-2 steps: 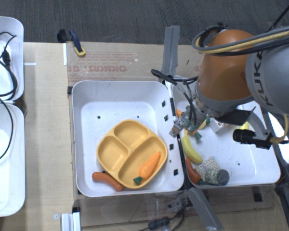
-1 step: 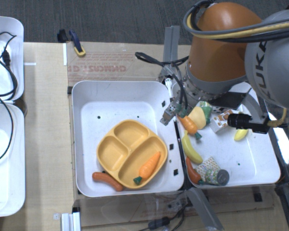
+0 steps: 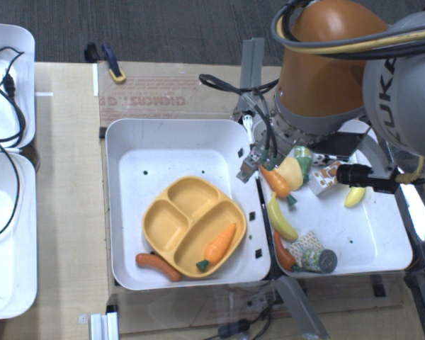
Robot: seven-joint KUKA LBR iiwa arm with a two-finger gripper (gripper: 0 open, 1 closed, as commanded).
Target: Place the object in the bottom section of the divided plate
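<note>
Camera view: two white bins are seen side by side on the bench. In the left bin [image 3: 127,190] a yellow divided plate [image 3: 171,222] lies toward five o'clock of the bin floor. A toy carrot [image 3: 219,244] rests in the plate's large bottom section, its green top pointing to seven o'clock. A red sausage [image 3: 158,265] lies on the bin floor, touching the plate's rim at seven o'clock.

The arm [image 3: 326,62] is seen reaching in from three o'clock, its orange band above the divide between the bins. The gripper [image 3: 258,163] is placed at the upper left corner of the right bin [image 3: 382,250]; whether its fingers are apart or together cannot be told. Just beside it, at four o'clock, a second carrot [image 3: 276,181] and a pale pear-like fruit [image 3: 290,170] are seen. Below them lie a banana [image 3: 282,220], another red sausage [image 3: 283,253] and a can [image 3: 315,259].
</note>
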